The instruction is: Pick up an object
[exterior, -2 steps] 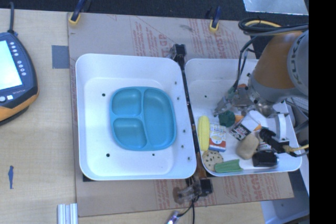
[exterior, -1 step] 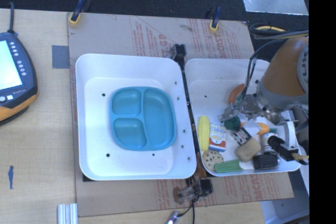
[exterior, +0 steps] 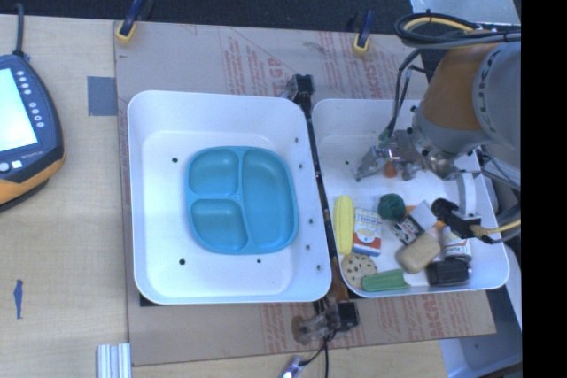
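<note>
Right bin: jaws spread open, holding nothing.

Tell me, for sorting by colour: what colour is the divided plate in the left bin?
Light blue: the three-compartment plastic plate, seen clearly in the camera view.

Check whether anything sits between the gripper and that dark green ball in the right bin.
Nothing visible does. The gripper hangs over bare bin floor in the right bin, and the dark green ball lies just below it in the view, with only white floor between them.
</note>
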`<state>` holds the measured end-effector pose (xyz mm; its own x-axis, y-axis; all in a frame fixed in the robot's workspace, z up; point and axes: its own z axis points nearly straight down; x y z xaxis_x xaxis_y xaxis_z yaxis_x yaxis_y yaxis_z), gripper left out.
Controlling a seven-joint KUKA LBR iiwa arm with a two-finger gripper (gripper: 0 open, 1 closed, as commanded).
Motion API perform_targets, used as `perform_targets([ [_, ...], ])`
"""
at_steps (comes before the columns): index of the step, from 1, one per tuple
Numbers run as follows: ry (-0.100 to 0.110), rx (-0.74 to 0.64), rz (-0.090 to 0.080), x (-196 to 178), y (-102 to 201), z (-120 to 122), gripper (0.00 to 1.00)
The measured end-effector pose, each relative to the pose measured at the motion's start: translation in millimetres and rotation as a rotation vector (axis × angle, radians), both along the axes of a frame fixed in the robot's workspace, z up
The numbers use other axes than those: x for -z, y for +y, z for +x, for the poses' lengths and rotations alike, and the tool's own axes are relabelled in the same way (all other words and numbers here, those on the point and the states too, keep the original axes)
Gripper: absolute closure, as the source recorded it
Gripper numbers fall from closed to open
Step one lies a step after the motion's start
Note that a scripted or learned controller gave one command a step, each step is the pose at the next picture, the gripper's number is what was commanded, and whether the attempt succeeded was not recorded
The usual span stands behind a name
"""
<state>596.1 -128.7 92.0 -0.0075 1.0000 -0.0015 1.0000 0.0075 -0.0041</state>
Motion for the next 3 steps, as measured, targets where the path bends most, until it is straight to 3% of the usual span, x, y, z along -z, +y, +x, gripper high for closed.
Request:
perform_targets([
  [1,-0.002,0.003,0.002,0,-10,35,0.00],
  [2,0.000,0.006,0.002,0,-57,-9,0.00],
  [3,-0.002,0.004,0.003,0,-15,45,0.00],
])
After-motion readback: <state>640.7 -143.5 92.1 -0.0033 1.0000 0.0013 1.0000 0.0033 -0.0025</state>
